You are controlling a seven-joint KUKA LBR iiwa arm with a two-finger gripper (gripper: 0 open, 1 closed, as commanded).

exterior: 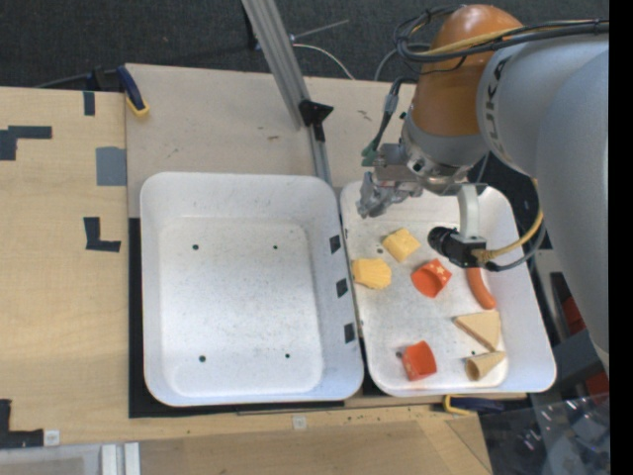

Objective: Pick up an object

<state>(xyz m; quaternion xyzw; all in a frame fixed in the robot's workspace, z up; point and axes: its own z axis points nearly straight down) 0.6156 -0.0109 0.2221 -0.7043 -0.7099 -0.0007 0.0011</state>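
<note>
The bench [227,117] is pale board, carrying two shallow white bins side by side. The left bin [237,191] takes up the nine-o'clock half of the pair; the right bin [524,364] sits at three o'clock and holds all the loose pieces. The grey arm [554,97] with its orange band comes in from three o'clock and bends down over the right bin's twelve-o'clock end.

The claw [374,204] hangs low at the bin's eleven-o'clock corner, close to the dividing rim. Whether it is spread or pressed together I cannot tell; nothing can be seen pinched in it.

Of the pieces, a tan wedge [479,327] lies toward four o'clock, with a tan cone [486,366] just beside it at five o'clock. A yellow chunk [372,273] rests at nine o'clock near the rim, and a second yellow block [401,243] lies just toward one o'clock of it, the nearest candidate to the claw. An orange cup [429,279] sits mid-bin, a red-orange block [419,361] at six o'clock, and a slim orange sausage [480,287] at three o'clock.

These look like toy foods: probably light, stiff and somewhat slick. The yellow block seems best taken across its flat opposite sides, squarely, since a hold on a corner would likely squirt it away. The sausage may roll; the cone and wedge taper, so they risk slipping.
</note>
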